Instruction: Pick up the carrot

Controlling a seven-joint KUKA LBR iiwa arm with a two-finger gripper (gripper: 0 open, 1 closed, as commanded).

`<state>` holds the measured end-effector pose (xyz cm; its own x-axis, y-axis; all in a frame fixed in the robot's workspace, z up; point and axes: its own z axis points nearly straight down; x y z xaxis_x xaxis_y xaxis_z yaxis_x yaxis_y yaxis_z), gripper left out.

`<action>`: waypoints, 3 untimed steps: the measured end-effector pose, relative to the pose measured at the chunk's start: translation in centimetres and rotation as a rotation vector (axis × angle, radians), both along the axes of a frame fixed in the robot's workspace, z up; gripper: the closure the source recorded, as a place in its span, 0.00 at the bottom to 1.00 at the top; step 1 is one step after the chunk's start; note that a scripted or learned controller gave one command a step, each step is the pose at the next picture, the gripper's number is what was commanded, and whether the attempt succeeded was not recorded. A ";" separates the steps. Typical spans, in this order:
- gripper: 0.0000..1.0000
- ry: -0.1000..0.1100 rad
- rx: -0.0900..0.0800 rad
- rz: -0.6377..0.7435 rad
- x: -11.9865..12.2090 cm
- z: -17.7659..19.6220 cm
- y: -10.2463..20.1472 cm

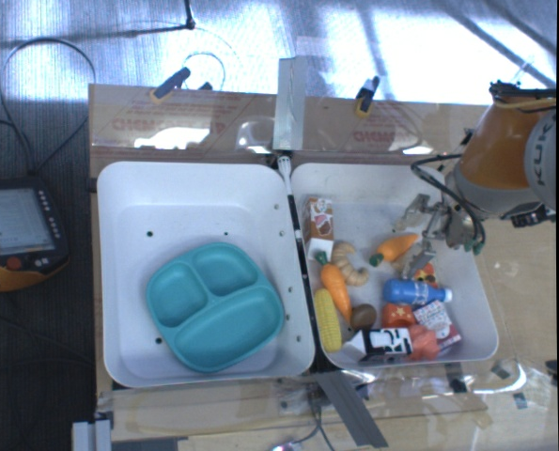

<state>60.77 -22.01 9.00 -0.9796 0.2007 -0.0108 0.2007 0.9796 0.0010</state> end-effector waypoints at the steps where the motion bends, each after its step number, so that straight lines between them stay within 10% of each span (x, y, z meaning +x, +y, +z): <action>1: 0.00 -0.002 -0.007 0.078 0.0 0.1 1.1; 2: 0.00 -0.003 0.002 -0.375 -1.5 0.0 -0.2; 3: 1.00 -0.011 -0.002 -0.373 -1.2 1.3 -0.2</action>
<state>59.53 -22.24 10.28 -0.8391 0.5435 -0.0221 0.5436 0.8393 0.0034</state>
